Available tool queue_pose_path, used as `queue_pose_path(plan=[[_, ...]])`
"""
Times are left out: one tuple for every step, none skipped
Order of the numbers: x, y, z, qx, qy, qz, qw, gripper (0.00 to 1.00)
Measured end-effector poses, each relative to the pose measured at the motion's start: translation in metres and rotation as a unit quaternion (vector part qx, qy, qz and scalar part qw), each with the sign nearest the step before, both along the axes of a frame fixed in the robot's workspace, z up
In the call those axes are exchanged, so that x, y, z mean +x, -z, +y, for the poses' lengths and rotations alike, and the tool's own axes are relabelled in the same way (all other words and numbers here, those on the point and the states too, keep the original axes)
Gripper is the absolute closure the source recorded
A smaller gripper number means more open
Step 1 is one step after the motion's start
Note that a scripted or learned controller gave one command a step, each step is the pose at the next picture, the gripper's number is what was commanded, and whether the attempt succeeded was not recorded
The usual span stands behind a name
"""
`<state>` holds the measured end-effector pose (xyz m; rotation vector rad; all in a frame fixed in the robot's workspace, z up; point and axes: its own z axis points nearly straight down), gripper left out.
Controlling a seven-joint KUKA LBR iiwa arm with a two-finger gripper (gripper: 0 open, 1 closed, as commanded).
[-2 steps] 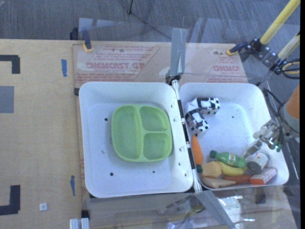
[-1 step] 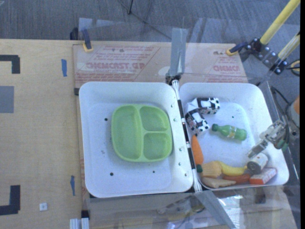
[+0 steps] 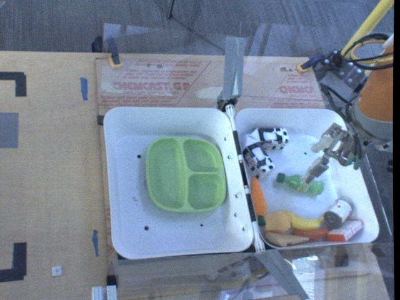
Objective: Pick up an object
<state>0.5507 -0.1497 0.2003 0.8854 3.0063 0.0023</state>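
Note:
My gripper (image 3: 317, 158) hangs over the right side of the right bin (image 3: 299, 119), open, with nothing between its fingers. Its lower fingertip (image 3: 310, 175) is at the top of a green toy bottle (image 3: 300, 184) lying on its side; I cannot tell whether they touch. Two black-and-white cow toys (image 3: 273, 136) (image 3: 258, 158) lie at the bin's upper left. An orange carrot (image 3: 258, 196) lies along the left wall. At the front edge sit a yellow banana (image 3: 307, 220), a small can (image 3: 337, 212) and a red-and-white item (image 3: 347, 230).
The left bin (image 3: 125, 167) holds a green divided plate (image 3: 185, 174). A cardboard sheet (image 3: 156, 83) lies behind the bins. Cables and a yellow rod (image 3: 369, 20) crowd the upper right beside the arm.

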Motion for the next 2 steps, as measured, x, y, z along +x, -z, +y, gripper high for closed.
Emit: queue_pose_path(plan=[[-0.032, 0.009, 0.006, 0.0005, -0.04, 0.002, 0.9992, 0.0], [-0.024, -0.044, 0.0, -0.0011, -0.156, 0.0, 0.9878, 0.0]])
